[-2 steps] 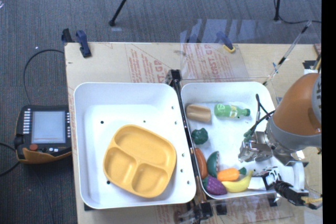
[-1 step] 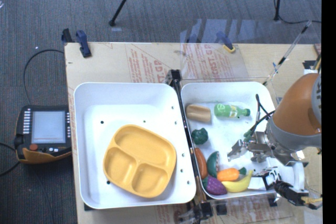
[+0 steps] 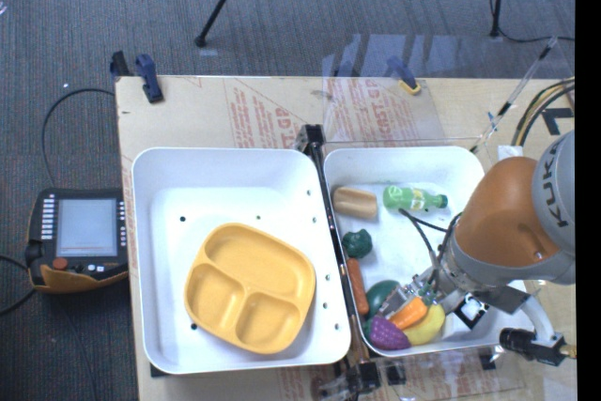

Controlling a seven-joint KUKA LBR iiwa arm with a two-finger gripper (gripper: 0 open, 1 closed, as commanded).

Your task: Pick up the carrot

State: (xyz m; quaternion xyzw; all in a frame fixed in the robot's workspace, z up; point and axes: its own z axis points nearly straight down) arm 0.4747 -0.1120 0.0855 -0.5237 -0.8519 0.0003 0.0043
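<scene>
We hover our tool (image 3: 434, 294) over the food pile right of the yellow plate (image 3: 249, 287); grip state unclear. Next: descend onto the carrot (image 3: 409, 313).

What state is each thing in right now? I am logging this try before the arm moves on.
carrot: lying in the right bin, right at the gripper, among other toy food.
gripper: low over the carrot.
green bottle: lying on its side.
bread roll: lying flat.
yellow tray: right way up in the left bin.
right bin: holds the toy food.
</scene>
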